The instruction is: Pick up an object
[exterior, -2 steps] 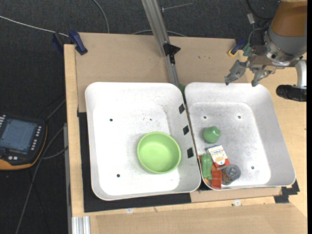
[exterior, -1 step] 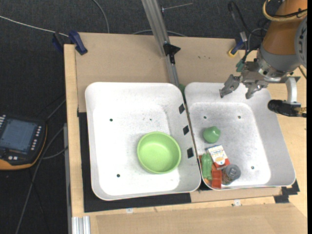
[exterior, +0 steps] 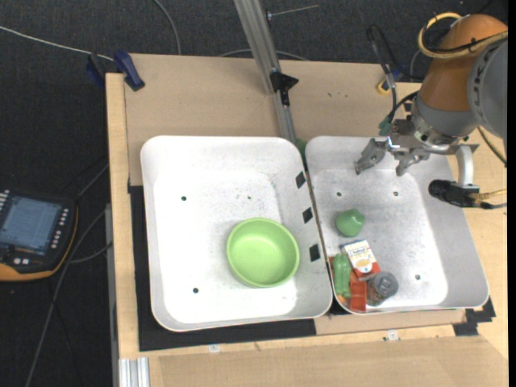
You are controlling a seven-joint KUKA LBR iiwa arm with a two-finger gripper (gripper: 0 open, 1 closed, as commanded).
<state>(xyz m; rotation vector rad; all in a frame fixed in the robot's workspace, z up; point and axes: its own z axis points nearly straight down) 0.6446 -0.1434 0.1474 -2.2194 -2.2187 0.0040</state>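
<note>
Two shallow white bins sit side by side on a wooden bench.

Left bin (exterior: 173, 216): one light green bowl (exterior: 263, 252), upright, resting towards the near right part of the floor.

Right bin (exterior: 439, 240): one small green rounded object (exterior: 350, 222) near the bin's middle-left; just in front of it, a cluster in the near left corner made up of a small white and orange carton (exterior: 359, 255), a green and red packet (exterior: 348, 283) lying along the bin wall, and a dark grey round item (exterior: 381, 285). The cluster pieces touch or overlap one another.

Arm: grey with an orange band, entering from the right. Its gripper (exterior: 390, 160) hangs over the far edge of the right bin, jaws spread apart with nothing between them, well apart from the green rounded object and the corner cluster.

Beyond the bench, at left: one handheld control pendant (exterior: 32, 232) on the dark floor.
</note>
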